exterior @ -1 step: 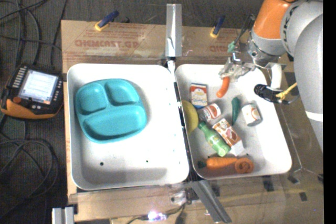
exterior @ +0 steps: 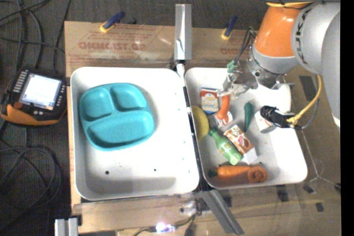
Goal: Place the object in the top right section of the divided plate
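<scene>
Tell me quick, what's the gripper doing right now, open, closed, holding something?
Gripper: above the right bin, by the small carton; open or closed cannot be told.

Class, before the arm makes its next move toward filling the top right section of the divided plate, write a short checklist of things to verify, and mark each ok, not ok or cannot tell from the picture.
1. Divided plate sits flat in the left bin: ok.
2. Its top right section holds nothing: ok.
3. Gripper is over the right bin, above the toy items: ok.
4. An object is seen between the gripper's fingers: cannot tell; the orange carrot piece lies just below it.
5. Items are spaced for a clean pick: not ok; the green bottle, yellow banana and small cartons crowd together.
</scene>
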Robot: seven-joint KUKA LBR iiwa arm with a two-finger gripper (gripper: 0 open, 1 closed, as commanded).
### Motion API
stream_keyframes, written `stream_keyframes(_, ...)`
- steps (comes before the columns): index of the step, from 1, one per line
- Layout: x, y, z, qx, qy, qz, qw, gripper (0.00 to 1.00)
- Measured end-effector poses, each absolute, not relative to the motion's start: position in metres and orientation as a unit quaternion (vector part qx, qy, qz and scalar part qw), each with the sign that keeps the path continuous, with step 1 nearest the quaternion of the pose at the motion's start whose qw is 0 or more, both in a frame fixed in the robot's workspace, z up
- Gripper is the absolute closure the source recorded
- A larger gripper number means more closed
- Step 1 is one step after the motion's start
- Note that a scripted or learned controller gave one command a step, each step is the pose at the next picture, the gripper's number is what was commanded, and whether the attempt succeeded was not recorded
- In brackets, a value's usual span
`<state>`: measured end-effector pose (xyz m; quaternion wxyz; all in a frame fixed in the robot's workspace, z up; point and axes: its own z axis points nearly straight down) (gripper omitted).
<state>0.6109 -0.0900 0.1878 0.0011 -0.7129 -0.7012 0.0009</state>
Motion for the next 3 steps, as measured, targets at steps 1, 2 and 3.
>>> stream_keyframes(1,0.607,-0.003,0.183,-0.695,-0.719,0.0008,0.001,1.0)
stream_keyframes(2,0.604,0.059,0.183,-0.651,-0.759,0.0013,0.001,1.0)
stream_keyframes(3,0.641,0.115,0.202,-0.576,-0.818,0.0016,0.0,1.0)
